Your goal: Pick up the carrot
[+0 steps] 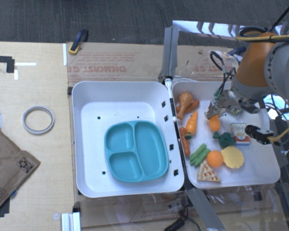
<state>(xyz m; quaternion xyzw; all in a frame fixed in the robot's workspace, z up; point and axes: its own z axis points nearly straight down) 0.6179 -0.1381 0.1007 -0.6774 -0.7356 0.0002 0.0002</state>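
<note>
The carrot (191, 122) is an orange tapered piece lying near the left wall of the right bin (267, 177), pointing up and to the right. My gripper (214, 110) hangs over the middle of that bin, to the right of the carrot and apart from it. A small orange piece (214, 124) lies directly under the gripper's tip; I cannot tell whether the two touch. The arm's orange band (252, 64) and grey wrist rise toward the upper right.
Around the carrot lie a tan drumstick (185, 101), a red sausage (185, 142), green pods (198, 154), an orange ball (214, 158), a yellow disc (233, 157), a waffle wedge (208, 173), a green piece (226, 139) and a small carton (239, 131). The left bin (86, 129) holds a blue divided plate (135, 150).
</note>
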